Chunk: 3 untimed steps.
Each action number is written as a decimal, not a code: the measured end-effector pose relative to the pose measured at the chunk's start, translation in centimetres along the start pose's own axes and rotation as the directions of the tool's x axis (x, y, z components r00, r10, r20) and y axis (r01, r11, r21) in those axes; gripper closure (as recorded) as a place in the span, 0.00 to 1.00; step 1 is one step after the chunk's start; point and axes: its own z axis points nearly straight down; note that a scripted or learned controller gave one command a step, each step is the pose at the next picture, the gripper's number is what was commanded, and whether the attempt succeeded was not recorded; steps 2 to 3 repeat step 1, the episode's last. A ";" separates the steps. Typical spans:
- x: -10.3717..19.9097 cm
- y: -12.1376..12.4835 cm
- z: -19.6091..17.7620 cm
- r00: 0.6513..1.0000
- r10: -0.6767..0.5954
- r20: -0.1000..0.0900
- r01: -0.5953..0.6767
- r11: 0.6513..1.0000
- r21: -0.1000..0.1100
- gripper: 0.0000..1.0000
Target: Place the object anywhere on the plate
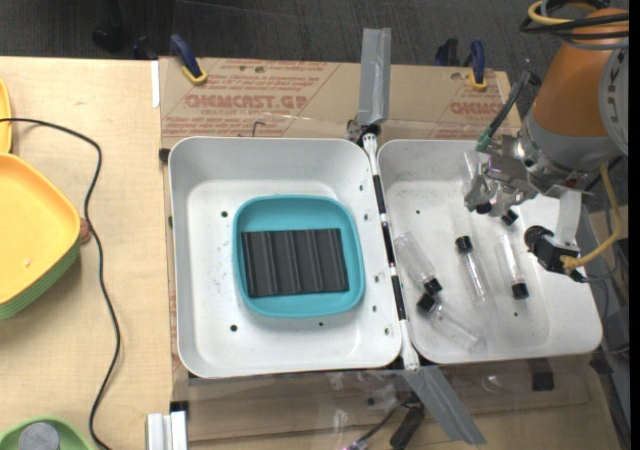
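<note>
Two white bins side by side on the worktop [80,118]. Left bin [195,268] holds the teal plate [297,258], a rounded-square dish with a dark ribbed centre, sitting roughly mid-bin. Right bin [560,328] holds the objects: several clear tubes with black caps, scattered. One tube [417,264] lies at about 9 o'clock in the bin with its cap toward 5; another [470,263] near centre; a third [512,268] just toward 3 o'clock of it; a fourth [447,323] at about 7.

The tool [493,196] hovers over the bin's 12 o'clock area, apart from all the tubes. Whether it is spread or closed cannot be told from this angle, and nothing is seen in it. Judgement: pick not yet made — task at its start.

Risks, as I judge them:
- Tubes are clear, slim and round; they would likely roll or squirt out under a pinch, especially if gripped off-centre.
- Centre tubes lie near each other — a descent could nudge a neighbour or catch two.
- The carry must clear the raised bin walls at the centre seam [378,208]; a loose hold could drop the tube there.
- The ribbed plate centre may let a released tube roll.

Writing: the cardboard [260,98] behind the bins reads "CHEMCAST", red print, repeated partly at right; finer text illegible.
</note>
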 end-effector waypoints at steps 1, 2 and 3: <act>0.0 0.0 0.0 1.000 0.000 0.000 0.000 1.000 0.000 0.00; 0.0 0.0 0.0 1.000 0.000 0.000 0.000 1.000 0.000 0.00; 0.0 0.0 0.0 1.000 0.000 0.000 0.000 1.000 0.000 0.00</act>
